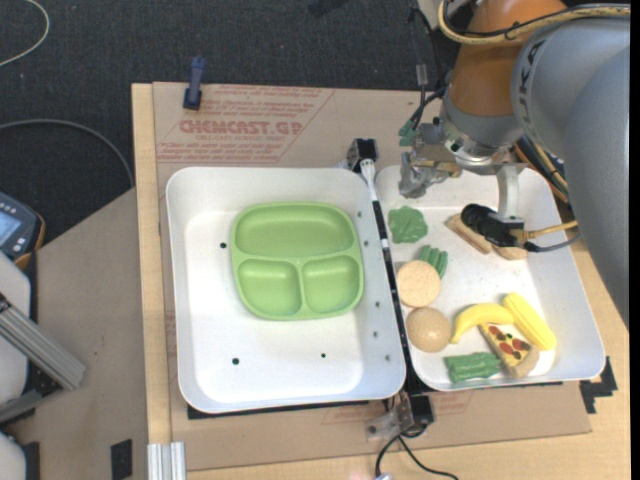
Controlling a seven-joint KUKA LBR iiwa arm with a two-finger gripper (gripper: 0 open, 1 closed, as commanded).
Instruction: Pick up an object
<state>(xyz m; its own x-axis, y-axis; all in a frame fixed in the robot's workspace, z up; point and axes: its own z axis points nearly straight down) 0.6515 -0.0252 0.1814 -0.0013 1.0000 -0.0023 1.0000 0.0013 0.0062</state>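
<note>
My gripper [416,181] hangs over the back left corner of the right bin [575,298], just behind a dark green leafy toy [407,225]. In front of that toy lie a small green ridged piece [435,260], a round tan cracker [418,284] and a tan bun [428,329]. Toward the bin's front are a yellow banana [478,319], a yellow oblong piece [530,320], a pizza slice [508,346] and a green block [472,368]. I see nothing hanging from the gripper.
The left bin [200,298] holds a light green divided plate [297,259]. A ridge where the two bins meet [385,258] runs just left of the gripper. The grey arm with its orange band [500,28] comes in from the upper right.
</note>
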